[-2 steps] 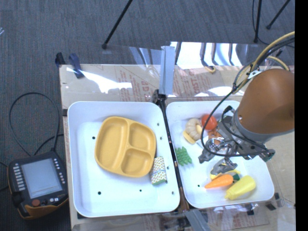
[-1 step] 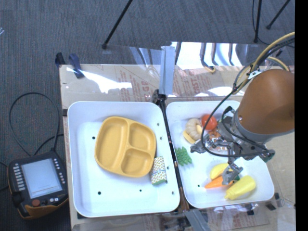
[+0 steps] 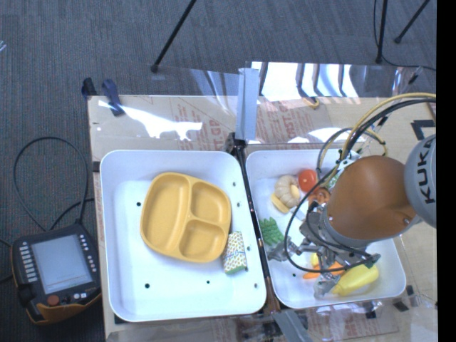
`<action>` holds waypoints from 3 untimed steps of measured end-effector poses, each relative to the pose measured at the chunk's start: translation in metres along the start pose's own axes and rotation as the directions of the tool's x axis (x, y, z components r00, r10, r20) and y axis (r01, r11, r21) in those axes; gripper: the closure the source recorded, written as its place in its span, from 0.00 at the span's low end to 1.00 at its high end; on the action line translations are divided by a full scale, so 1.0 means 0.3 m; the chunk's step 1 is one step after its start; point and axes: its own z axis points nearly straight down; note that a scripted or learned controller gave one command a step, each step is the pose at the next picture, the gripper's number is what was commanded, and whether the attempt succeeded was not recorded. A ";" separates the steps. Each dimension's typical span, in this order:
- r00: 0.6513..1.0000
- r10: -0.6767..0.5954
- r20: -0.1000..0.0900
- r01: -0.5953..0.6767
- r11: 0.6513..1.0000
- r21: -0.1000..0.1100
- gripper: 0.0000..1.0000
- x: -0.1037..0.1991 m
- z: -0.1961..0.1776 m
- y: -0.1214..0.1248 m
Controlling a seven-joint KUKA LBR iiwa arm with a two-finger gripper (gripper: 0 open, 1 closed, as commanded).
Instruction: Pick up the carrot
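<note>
The carrot (image 3: 312,276) shows as a thin orange piece low in the right bin (image 3: 285,299), mostly hidden under the wrist. My gripper (image 3: 324,268) is down in that bin, directly over the carrot, with the arm's orange band (image 3: 370,194) covering the bin's middle. Whether the carrot is between the gripper's parts is hidden by the wrist and cables.
In the right bin, a yellow banana-like piece (image 3: 356,280) lies beside the gripper, with a green vegetable (image 3: 271,230), a pale pastry (image 3: 287,189) and a red tomato (image 3: 307,179) further back. The left bin (image 3: 117,262) holds a yellow divided plate (image 3: 187,217) and a small patterned packet (image 3: 235,252).
</note>
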 end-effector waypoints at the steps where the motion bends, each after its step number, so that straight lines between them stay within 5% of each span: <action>1: 1.000 -0.007 0.002 0.007 1.000 0.002 0.00 0.147 -0.005 -0.140; 2: 0.999 -0.046 0.004 0.046 0.999 0.003 0.00 0.070 -0.005 -0.032; 3: 0.986 -0.168 0.004 0.168 0.986 0.003 0.00 -0.033 -0.007 -0.274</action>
